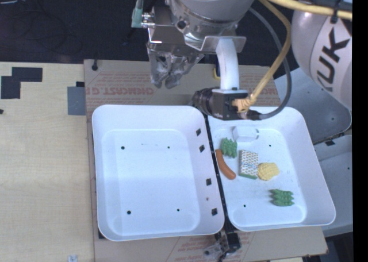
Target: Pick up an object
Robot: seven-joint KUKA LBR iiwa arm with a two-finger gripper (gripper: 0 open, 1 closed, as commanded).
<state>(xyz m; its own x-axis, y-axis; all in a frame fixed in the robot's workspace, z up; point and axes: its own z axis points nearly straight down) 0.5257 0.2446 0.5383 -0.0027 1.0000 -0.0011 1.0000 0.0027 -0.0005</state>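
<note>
Together we are seeing a yellow corn cob (pixel 268 170) lying beside a checkered block (pixel 248 164), pincer (pixel 168 74) grip unclear, we cannot tell.

Pincer (pixel 168 74) raised high, fingers seemingly together.

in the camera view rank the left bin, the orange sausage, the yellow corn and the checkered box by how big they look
1. left bin
2. checkered box
3. orange sausage and yellow corn look close in area: the sausage is longer, the corn rounder, so I won't rank them.
</note>
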